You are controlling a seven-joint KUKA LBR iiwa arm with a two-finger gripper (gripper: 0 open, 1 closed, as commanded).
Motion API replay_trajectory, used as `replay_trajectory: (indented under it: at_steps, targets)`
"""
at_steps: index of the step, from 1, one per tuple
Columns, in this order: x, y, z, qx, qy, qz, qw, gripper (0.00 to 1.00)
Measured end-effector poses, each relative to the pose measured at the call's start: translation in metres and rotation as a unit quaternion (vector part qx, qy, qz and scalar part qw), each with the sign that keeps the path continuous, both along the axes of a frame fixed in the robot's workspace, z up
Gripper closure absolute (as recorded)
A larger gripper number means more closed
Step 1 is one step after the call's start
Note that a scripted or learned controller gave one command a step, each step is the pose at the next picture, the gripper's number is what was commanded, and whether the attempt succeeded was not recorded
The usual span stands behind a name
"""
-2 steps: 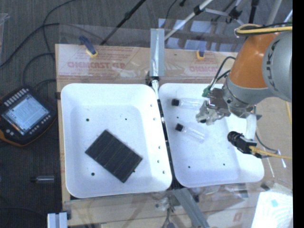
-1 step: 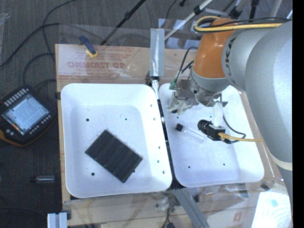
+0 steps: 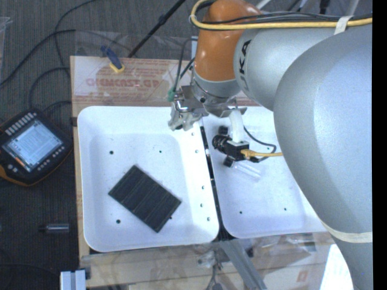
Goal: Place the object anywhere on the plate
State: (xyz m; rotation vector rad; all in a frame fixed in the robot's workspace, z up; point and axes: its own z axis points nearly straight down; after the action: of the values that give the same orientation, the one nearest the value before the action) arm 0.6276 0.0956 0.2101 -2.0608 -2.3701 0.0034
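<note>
Although it is hard to make out, the object (image 3: 250,169) seems to be a small clear plastic piece lying in the right bin (image 3: 266,213), near the divider. I judge it light, stiff and slick, best pinched across its narrow width. The plate (image 3: 145,198), a dark, flat, ribbed rectangle, lies askew in the left bin (image 3: 100,162), well apart from it. The gripper (image 3: 183,118) hangs over the far end of the bins' shared rim; whether it is wide or closed I cannot tell.

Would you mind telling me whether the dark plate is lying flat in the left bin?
Flat: the dark plate rests on the left bin floor, turned diagonally.
</note>
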Motion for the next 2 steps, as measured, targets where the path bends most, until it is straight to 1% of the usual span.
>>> replay_trajectory:
  at_steps: [1,2]
  targets:
    - [0.041,0.106,0.038,-0.0008,-0.001,0.134,0.991,1.0]
    - [0.041,0.125,0.117,-0.0007,-0.001,0.288,0.9576,1.0]
